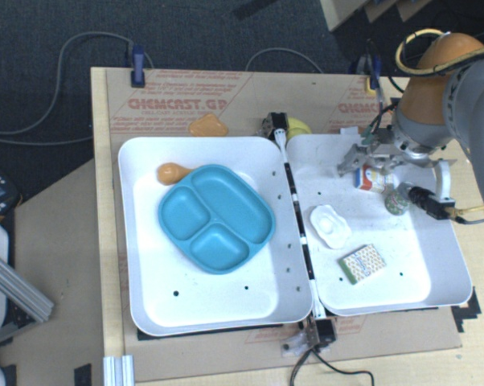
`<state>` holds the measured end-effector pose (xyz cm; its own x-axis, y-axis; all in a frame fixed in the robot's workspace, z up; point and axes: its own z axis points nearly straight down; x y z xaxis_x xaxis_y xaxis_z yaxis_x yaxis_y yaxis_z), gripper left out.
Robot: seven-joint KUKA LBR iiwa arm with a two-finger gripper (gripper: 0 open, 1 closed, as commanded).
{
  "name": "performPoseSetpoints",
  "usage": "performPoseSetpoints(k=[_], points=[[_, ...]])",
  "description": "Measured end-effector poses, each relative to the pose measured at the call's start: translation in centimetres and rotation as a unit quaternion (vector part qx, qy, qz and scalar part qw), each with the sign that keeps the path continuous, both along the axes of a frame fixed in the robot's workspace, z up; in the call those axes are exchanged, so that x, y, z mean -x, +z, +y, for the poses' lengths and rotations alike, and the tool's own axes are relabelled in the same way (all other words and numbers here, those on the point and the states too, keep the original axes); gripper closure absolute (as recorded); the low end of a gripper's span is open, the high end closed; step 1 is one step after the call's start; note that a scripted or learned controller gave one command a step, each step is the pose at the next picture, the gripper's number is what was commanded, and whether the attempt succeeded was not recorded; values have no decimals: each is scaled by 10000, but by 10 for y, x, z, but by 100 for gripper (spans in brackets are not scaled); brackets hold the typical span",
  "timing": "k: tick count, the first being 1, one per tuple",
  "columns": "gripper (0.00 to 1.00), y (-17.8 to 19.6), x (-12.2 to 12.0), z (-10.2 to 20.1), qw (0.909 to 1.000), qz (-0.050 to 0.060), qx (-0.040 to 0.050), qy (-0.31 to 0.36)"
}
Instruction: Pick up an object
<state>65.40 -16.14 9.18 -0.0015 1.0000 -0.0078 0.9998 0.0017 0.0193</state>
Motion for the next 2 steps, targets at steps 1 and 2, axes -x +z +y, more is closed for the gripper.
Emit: performPoseSetpoints(k=[1,2], points=[[100,13,-2,-1,10000,-24,11,0],[0,12,-1,-1,10000,-10,8,1]])
